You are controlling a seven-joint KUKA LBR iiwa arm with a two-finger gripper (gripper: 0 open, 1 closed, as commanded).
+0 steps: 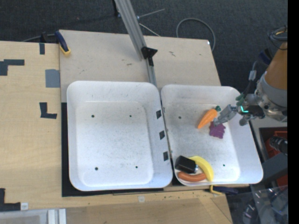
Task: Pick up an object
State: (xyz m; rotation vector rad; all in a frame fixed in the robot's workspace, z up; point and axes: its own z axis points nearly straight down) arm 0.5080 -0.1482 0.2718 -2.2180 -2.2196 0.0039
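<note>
- Purple toy (217, 131) in the right bin (233, 171) looks like the likeliest pick: it lies just below the fingers (224, 116) and slightly to their left, close enough that its upper edge seems to meet their tips.
- Fingers reach in from the right at a slant, over the upper right part of the right bin; whether they are spread or closed I cannot tell, and nothing visibly sits between them.
- Orange carrot (207, 118) lies just left of the fingers, its long axis tilted, upper end toward the fingers and lower end away to the left. Its green top sits right by them.
- Well below the fingers, at the near rim of the right bin, lies a small heap: one black block (185, 164), one yellow banana (204, 166) and one orange-red piece (191, 176), touching one another.
- Count: five things in the right bin, one of each; two white bins on the tabletop (28, 87), the left bin (74, 134) well away to the fingers' left.
- Judgement: a short drop down and slightly left would put the fingers onto the purple toy; the carrot alongside could get nudged.
</note>
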